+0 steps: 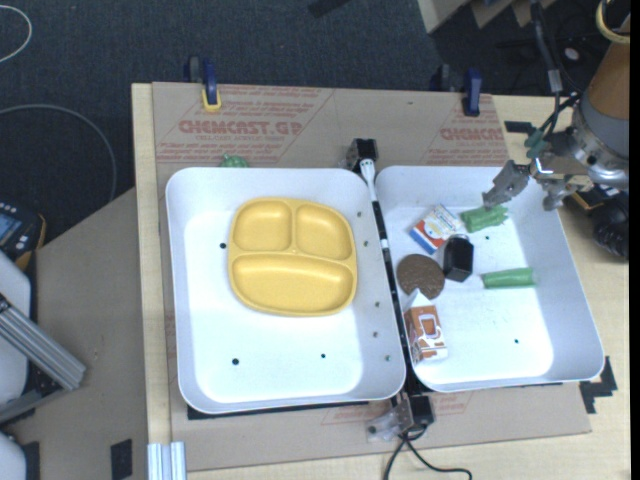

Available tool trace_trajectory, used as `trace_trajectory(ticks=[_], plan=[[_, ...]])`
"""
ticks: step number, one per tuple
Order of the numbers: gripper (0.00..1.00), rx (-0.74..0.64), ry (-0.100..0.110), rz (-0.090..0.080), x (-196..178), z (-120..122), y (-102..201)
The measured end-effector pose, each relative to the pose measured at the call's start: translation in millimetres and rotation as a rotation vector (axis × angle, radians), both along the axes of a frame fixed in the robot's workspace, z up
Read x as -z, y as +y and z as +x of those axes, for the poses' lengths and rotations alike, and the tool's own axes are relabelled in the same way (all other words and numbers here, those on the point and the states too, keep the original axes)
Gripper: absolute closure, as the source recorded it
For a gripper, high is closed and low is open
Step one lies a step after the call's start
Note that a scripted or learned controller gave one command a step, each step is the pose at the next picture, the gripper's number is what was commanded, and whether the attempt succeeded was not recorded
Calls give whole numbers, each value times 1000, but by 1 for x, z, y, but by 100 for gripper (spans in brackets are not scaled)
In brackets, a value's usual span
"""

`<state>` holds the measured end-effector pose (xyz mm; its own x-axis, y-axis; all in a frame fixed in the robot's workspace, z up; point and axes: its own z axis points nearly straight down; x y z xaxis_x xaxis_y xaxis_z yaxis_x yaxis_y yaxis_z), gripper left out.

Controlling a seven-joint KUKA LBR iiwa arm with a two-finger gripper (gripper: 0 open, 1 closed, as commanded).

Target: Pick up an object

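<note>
Dark carpet surrounds the counter [300, 118], whose two white bins sit side by side. The left bin [200, 348] holds a yellow divided plate [292, 256]. Small objects cluster in the right bin [560, 308], toward its far corner; the hand [508, 186], fingers apart, hovers just above a green piece [484, 218], seemingly lining up a grasp.
</note>
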<state>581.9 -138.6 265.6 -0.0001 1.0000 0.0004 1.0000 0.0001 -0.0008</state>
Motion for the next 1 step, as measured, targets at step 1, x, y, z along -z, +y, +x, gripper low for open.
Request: trace_trajectory(ticks=[1], plan=[[100,-1,-3,-1,-11,1,0]])
